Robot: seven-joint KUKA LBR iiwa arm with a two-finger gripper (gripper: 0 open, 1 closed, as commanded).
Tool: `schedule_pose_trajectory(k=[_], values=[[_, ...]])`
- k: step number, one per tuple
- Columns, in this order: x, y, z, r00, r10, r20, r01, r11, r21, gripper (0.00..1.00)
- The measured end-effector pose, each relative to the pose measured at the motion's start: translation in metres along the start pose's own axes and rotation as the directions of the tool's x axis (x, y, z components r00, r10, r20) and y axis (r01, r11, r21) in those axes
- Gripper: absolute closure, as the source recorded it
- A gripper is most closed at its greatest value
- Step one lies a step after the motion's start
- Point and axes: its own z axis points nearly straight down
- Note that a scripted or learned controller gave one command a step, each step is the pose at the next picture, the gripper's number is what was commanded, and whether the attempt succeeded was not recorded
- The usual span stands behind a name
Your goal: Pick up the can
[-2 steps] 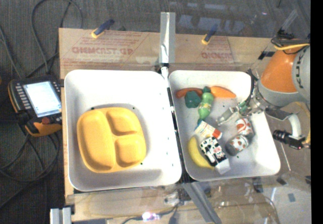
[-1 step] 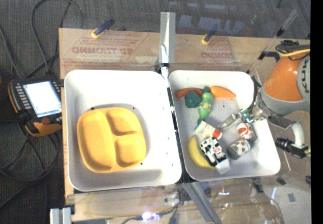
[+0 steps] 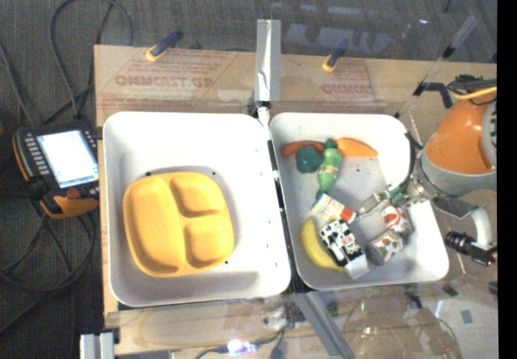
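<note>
Crowding can (image 3: 386,244) against bin wall (image 3: 432,228).

Left bin (image 3: 113,187): yellow divided tray (image 3: 179,221).
Right bin (image 3: 420,268): banana (image 3: 311,242), can (image 3: 386,246), small carton (image 3: 339,238), carrot (image 3: 357,147).
Tool (image 3: 386,202): just above the can.

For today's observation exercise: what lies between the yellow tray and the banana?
In the camera view, bare white bin floor, then the two bins' adjoining rims, separate the yellow tray from the banana.
</note>
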Motion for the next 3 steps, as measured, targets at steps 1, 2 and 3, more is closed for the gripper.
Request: schedule_pose_trajectory(k=[1, 2, 3], values=[[0.0068, -0.0227, -0.0009, 1.000, 0.004, 0.001, -0.004, 1.000, -0.001, 0.00], [0.0060, -0.0223, -0.0072, 1.000, 0.004, 0.001, -0.004, 1.000, 0.000, 1.00], [0.0065, -0.0228, -0.0058, 1.000, 0.004, -0.001, -0.004, 1.000, 0.002, 0.00]])
